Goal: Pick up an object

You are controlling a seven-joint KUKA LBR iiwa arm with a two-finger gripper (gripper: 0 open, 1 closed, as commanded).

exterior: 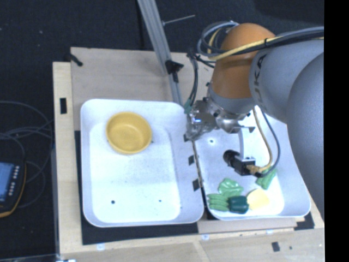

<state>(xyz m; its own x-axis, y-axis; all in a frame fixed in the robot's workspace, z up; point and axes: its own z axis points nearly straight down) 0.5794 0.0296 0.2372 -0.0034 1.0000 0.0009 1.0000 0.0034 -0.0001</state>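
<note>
In the left bin [98,201], a yellow bowl [128,132] sits upright near the far left corner. The right bin [294,201] holds a cluster at its near end: a light green piece [229,186], a darker green piece [217,202], a dark teal block [238,204], a pale yellow piece [258,200] and a small green piece [265,179]. My gripper [195,126] hangs over the right bin's left edge, close to the wall between the bins, well behind the cluster. Nothing shows in its grasp.
A grey metal rail [157,37] slants down from the top toward the bins' far edge. The arm's orange band [240,59] and grey body cover the right bin's far right part. Wooden bench surface [120,70] lies behind the bins.
</note>
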